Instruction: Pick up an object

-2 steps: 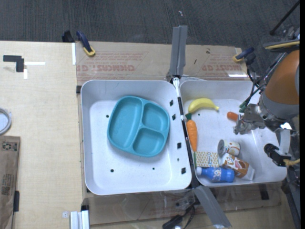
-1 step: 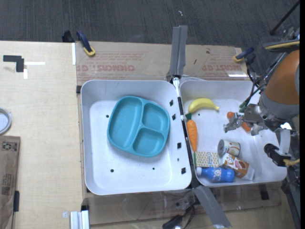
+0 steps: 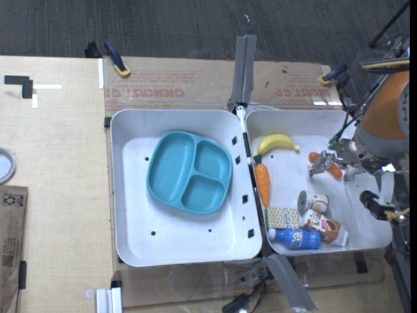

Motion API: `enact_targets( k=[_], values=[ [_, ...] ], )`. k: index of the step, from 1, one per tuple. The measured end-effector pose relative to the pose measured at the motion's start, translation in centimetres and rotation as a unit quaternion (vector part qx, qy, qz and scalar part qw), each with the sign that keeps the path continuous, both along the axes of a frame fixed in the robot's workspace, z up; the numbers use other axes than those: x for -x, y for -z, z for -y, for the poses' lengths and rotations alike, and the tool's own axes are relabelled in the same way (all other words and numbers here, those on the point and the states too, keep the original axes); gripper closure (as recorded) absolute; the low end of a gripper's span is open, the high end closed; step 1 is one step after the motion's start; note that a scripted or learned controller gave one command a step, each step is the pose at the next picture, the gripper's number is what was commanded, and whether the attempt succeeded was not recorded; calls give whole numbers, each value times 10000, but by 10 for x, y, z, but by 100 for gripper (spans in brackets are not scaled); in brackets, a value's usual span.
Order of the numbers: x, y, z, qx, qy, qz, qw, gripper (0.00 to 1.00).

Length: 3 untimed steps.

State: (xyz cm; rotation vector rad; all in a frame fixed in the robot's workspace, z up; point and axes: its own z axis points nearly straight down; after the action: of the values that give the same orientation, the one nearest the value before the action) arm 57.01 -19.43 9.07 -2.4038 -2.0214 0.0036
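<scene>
- Small orange object [image 3: 333, 169], the thing your gripper sits closest to, lies in the right bin [image 3: 365, 240] near its right wall, just under and beside the gripper [image 3: 324, 165]; part of it is hidden by the metal, so you cannot tell its shape or long axis.
- Your arm [image 3: 386, 119] reaches in from the right over the right bin, orange band up by the bin's far right corner, wrist angled down and left toward that object.
- Left bin [image 3: 120, 175] carries a blue divided plate [image 3: 189, 173], well apart from the gripper across the wall between the bins.
- Banana [image 3: 278, 143] lies left of the gripper, long axis roughly across the bin.
- Carrot [image 3: 262, 183] lies along the right bin's left wall, lengthwise front to back.
- Blue bottle [image 3: 296, 238], a small can [image 3: 313, 203] and a carton [image 3: 324, 227] crowd the near edge, below the gripper.
- You cannot tell how the gripper is set, nor whether it has the orange object; judge the pick as not yet shown.
</scene>
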Motion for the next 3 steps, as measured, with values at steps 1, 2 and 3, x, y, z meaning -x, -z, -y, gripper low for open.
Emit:
enact_targets(
  k=[1, 2, 3],
  values=[
    [0, -9, 0, 4, -9, -4, 10000, 100],
    [0, -18, 0, 9, -14, -5, 10000, 100],
    [0, -18, 0, 9, -14, -7, 10000, 0]
  ],
)
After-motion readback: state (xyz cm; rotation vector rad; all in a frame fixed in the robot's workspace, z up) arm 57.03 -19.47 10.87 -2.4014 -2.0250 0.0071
